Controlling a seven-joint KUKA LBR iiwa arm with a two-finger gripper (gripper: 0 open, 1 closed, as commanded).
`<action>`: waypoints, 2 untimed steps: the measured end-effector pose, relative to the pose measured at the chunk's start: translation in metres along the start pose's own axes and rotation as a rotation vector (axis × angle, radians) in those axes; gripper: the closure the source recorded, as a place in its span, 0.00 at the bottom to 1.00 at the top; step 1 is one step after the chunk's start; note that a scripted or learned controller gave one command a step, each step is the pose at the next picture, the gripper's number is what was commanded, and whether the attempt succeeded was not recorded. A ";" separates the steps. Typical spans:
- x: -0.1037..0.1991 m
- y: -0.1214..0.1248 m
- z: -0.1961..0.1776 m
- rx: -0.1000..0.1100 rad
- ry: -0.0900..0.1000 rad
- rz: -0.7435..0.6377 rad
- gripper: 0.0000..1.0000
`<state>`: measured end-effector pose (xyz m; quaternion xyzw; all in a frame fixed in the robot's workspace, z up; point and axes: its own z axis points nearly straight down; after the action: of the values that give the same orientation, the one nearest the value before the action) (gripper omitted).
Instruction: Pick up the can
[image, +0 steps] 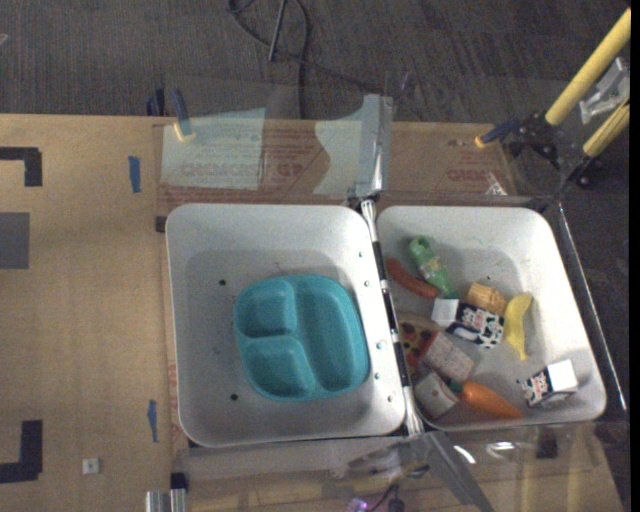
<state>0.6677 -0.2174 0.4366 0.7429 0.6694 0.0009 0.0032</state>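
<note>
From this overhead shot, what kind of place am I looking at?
Probably a robotics lab bench for pick-and-place trials: two white bins side by side, toy food in the right one, a teal divided plate in the left, blue tape marks.

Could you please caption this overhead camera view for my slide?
Teal divided plate in the left bin; toy foods and a can in the right bin.

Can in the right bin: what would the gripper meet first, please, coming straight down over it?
Likely the can itself, the pale cylinder in the bin's near-left corner; nothing lies over it. The carrot sits close beside, depth unclear.
</note>
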 end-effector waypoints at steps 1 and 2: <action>0.001 -0.001 0.038 0.006 0.001 0.035 0.00; 0.000 -0.001 0.069 0.007 0.001 0.051 0.00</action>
<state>0.6672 -0.2173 0.3675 0.7598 0.6501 -0.0008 0.0003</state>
